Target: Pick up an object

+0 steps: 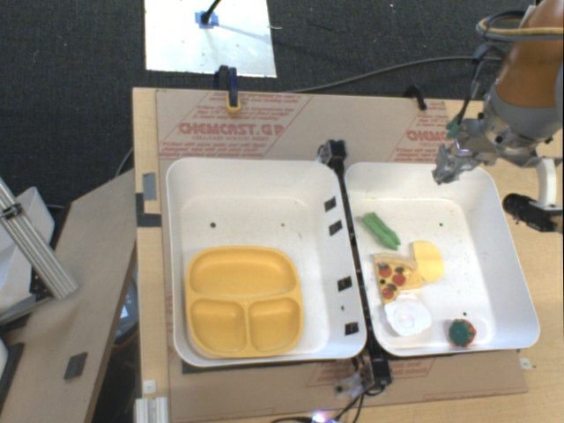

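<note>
Hovering: the grey arm's two-finger gripper [447, 167] hangs at about one o'clock over the right shallow white bin [514, 263], near its far rim, with nothing seen between its tips.
Step in hand: by my reading, the approach; no object is lifted yet, so the pick is not begun.
Pincer state: too small and dark to judge; I cannot tell whether it is spread or pressed together.
Pincer contact: it appears to touch none of the toys, though its height above the bin wall is unclear.
Candidates: a green elongated plastic vegetable [382, 228] at the bin's centre; a yellow rounded plastic piece [429, 260] at four o'clock from it; a toy pizza slice with red dots [396, 277] touching that yellow piece; a white round plastic lid-like disc [407, 316] just beside the slice at six o'clock; a small green-and-red ball-shaped toy [462, 331] at the bin's five o'clock corner.
Nearest target: the green vegetable, at seven o'clock from the gripper.
Next move: likely travel toward seven o'clock, then descend squarely over one toy.
Left bin: the left shallow white bin [220, 192] bears a yellow three-compartment plastic tray [244, 300].
</note>
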Robot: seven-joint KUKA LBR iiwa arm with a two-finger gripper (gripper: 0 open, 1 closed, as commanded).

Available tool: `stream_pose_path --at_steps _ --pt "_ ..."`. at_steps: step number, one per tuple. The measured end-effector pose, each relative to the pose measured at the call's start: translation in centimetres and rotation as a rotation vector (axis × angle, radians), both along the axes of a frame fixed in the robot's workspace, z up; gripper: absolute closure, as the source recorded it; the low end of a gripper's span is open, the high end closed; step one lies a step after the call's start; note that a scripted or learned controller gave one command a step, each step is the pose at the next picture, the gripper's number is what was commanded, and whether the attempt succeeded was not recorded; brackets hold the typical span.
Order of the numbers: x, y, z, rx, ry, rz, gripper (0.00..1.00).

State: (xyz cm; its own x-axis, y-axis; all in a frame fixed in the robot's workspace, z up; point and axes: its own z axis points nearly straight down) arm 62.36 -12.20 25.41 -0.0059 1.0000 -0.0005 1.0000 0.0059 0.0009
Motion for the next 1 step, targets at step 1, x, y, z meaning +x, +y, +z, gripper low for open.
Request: stream_pose_path --at_steps 1 --pt "0.25 4.48 0.21 0.000 -0.001 0.001 1.00"
